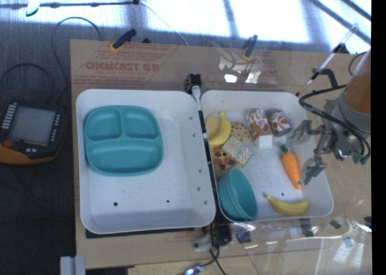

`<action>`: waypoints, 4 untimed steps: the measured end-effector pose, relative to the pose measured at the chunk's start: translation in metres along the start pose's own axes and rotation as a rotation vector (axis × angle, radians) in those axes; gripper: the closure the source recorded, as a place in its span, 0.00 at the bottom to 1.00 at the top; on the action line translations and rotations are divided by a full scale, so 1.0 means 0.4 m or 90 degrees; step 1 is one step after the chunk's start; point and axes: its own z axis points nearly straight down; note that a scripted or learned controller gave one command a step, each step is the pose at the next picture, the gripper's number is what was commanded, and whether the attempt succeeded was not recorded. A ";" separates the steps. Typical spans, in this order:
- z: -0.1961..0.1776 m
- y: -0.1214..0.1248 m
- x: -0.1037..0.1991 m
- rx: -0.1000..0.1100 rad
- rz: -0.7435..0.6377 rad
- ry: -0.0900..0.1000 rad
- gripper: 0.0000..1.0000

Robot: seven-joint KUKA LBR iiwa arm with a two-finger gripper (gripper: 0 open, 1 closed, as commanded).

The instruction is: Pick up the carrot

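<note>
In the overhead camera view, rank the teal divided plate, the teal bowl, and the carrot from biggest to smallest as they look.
1. teal divided plate
2. teal bowl
3. carrot

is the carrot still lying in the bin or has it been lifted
Lying in the bin. The carrot rests flat on the right bin's floor, with the end effector beside it at the right.

Carrot (291,167) in right bin (313,207)

the carrot (291,168) lies in the right bin (325,207). the gripper (307,150), fingers spread, hovers just beside it. 1 teal tray (123,139) sits left.
</note>
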 end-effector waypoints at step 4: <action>0.343 -0.079 -0.025 0.003 -0.069 -0.005 0.00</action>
